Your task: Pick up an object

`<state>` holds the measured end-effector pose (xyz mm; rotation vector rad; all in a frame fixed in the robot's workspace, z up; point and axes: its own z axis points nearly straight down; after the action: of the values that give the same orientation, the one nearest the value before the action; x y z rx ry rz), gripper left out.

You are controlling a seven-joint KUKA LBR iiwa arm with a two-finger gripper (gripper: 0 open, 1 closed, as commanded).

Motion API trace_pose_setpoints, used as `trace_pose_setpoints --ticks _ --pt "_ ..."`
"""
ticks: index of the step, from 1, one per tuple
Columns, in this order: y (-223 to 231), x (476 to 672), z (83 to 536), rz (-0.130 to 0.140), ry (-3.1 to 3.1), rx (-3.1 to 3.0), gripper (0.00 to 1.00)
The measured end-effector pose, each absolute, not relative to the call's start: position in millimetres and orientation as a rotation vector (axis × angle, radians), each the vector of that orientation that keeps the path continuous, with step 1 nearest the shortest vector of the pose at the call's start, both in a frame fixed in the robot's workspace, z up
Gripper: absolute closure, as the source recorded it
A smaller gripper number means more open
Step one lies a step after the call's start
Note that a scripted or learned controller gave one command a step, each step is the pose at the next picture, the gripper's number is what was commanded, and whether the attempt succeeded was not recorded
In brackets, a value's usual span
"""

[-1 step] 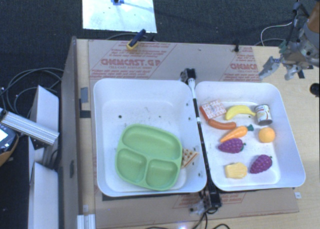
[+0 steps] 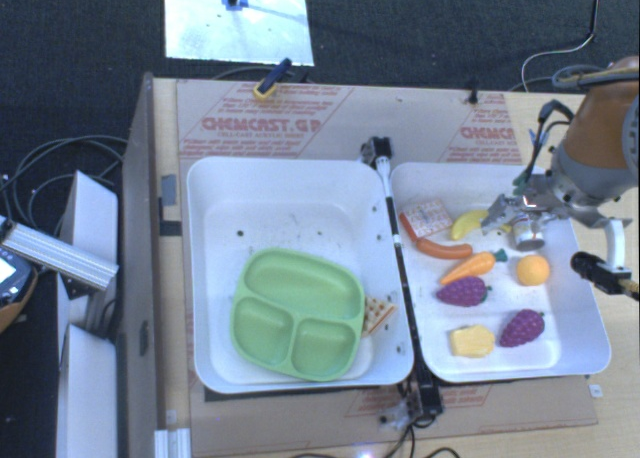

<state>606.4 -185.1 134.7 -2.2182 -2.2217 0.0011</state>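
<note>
Overhead slanted view of a bench with two shallow white bins set side by side. The left bin (image 2: 215, 206) holds a green three-compartment tray (image 2: 298, 312), with a small waffle-patterned piece (image 2: 378, 314) touching the tray's right edge. The right bin (image 2: 590, 341) holds the toy foods: a pink checked card (image 2: 425, 216) at upper left, a yellow banana (image 2: 466, 223) just beside it, a red sausage (image 2: 436, 247) below the card, an orange carrot (image 2: 468, 267), two purple grape bunches (image 2: 462, 292) (image 2: 522, 326), a yellow block (image 2: 472, 341) between and below them, and an orange ball (image 2: 533, 270) at the right. The arm (image 2: 600, 136) enters from the right; its gripper (image 2: 520, 214) hangs low over the bin's upper part, near the banana and above the ball. Whether the tool's tips are apart or together cannot be told, and nothing is seen between them.
</note>
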Motion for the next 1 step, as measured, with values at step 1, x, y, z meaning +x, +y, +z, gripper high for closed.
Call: trace_pose_setpoints --ticks 1 --pt "-111.0 585.4 94.8 -0.010 -2.230 -2.225 0.00"
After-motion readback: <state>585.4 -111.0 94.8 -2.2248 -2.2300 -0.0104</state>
